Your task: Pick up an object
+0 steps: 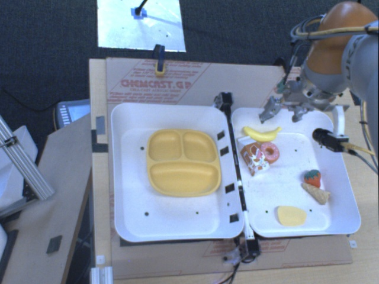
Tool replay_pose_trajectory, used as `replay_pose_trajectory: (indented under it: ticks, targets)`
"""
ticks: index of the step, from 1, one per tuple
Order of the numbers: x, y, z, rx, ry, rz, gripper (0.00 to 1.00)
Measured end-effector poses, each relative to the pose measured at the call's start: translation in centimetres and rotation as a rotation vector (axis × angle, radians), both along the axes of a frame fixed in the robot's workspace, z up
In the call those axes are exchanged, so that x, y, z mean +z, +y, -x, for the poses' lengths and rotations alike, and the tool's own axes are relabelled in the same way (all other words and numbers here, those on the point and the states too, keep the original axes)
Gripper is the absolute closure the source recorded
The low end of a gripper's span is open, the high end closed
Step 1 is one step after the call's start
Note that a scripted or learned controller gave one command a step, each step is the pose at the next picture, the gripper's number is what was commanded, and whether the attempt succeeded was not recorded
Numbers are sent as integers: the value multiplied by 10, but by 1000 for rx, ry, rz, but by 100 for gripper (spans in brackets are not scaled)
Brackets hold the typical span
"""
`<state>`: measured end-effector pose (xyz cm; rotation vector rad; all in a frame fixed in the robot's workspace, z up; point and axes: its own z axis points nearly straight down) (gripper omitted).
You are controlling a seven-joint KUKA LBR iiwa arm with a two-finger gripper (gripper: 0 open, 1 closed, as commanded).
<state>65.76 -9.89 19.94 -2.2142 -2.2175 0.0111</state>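
The gripper (283, 112) hung over the far edge of the right bin (340, 176), fingers spread apart w/ nothing between them, just beyond the banana (261, 134). The banana lay near the bin's far-left corner; just in front of it sat a pink donut (270, 152) touching a red-and-white boxy item (253, 158) on its left. Toward the right side were a strawberry (312, 177) and, touching it in front, a tan cone-like piece (315, 193); a flat yellow disc (291, 216) lay near the front wall. Nothing stood btw gripper & banana. The left bin (127, 182) held a yellow divided plate (182, 162), 3 compartments. Both bins rested on cardboard (160, 83) w/ red print, on a wooden bench; dark carpet behind, w/ a shiny square sheet (141, 15) on it.
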Motion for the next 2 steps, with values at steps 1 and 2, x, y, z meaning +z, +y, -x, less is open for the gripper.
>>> replay_pose_trajectory:
  ticks: [1, 2]
  targets:
    - [7, 0, -3, 2, -12, 1, 0]
    - [-34, -1, -3, 0, -9, 1, 0]
